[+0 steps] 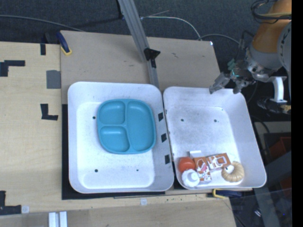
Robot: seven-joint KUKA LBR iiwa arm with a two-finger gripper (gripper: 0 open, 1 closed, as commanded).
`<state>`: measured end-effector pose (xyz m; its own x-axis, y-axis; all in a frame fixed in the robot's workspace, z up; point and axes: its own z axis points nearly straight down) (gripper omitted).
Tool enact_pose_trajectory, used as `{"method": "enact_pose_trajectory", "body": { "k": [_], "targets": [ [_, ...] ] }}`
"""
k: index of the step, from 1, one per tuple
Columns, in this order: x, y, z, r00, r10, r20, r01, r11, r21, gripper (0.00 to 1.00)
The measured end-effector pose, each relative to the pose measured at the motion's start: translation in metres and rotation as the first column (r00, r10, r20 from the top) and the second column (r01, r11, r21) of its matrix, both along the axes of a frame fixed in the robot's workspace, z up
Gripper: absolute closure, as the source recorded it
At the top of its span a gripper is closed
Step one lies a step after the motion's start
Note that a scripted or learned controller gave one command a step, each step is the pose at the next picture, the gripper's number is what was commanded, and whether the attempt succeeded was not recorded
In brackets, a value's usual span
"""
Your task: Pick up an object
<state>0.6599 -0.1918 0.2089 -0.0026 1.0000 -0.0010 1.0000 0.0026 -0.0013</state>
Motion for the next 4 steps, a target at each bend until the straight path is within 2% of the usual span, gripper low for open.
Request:
{"method": "enact_pose_trajectory", "body": {
  "k": [1,2,3,4],
  "targets": [
    [0.000,0.000,0.000,1.000,0.000,-0.001,0.000,1.000,0.000,0.00],
    [0.009,0.003,-0.054,1.000,0.000,-0.004,0.000,1.000,0.001,0.00],
    [0.008,0.013,-0.103,1.000,0.000,-0.005,0.000,1.000,0.001,0.00],
    [0.007,0.013,-0.120,1.000,-0.002,-0.006,0.002,1.000,-0.001,0.00]
  ]
}}
